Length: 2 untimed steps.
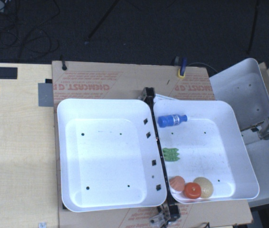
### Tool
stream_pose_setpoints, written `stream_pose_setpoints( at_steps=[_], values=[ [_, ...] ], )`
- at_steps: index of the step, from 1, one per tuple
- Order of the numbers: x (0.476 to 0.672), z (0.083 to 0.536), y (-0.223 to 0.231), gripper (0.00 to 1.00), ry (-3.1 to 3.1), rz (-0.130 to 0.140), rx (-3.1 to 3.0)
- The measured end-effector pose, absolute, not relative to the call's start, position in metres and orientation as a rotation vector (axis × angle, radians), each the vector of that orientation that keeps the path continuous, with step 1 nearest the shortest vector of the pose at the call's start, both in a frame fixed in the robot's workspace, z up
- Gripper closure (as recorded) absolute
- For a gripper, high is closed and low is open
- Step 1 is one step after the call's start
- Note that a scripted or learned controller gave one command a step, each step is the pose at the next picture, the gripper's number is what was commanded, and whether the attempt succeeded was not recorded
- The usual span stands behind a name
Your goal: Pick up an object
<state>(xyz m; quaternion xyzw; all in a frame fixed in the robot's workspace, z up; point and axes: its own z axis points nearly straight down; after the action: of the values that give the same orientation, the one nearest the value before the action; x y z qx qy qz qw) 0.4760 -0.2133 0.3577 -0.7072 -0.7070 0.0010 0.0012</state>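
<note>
You have two shallow white plastic bins side by side on a brown cardboard sheet with red print (120, 82). A black strip (156, 146) runs along the seam between them.

Count five loose objects, all in the right bin (208, 151) and all toward its left or near side. None of them is in the left bin (106, 151).

- One blue plastic bottle with a paler cap (172, 120) lies on its side at the far left of the right bin, close to the seam, cap end pointing right.
- One small green knobbly piece (170, 154) lies on the floor about halfway down the bin, just beside the seam wall and well apart from the bottle.
- Three round pieces cluster in the near left corner. One pinkish round piece (177, 183) sits nearest the seam. One red round piece (192, 190) is in the middle and appears to touch both neighbours. One pale tan round piece (204, 186) is on the right.

Any of these five could serve as your object to pick up; each rests on the bin floor.

You cannot tell whether the gripper is apart or together.

A bent grey metal plate (241, 91) stands just beyond the right bin's far right corner, and pale wooden tabletop (15, 141) lies to the left of the cardboard.
</note>
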Motion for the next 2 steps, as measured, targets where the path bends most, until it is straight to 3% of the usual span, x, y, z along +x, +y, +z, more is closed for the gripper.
stream_pose_setpoints(
  at_steps=[2],
  values=[
    [0.4762,0.3444,-0.2131,1.0,-2.219,0.003,-2.221]
  ],
)
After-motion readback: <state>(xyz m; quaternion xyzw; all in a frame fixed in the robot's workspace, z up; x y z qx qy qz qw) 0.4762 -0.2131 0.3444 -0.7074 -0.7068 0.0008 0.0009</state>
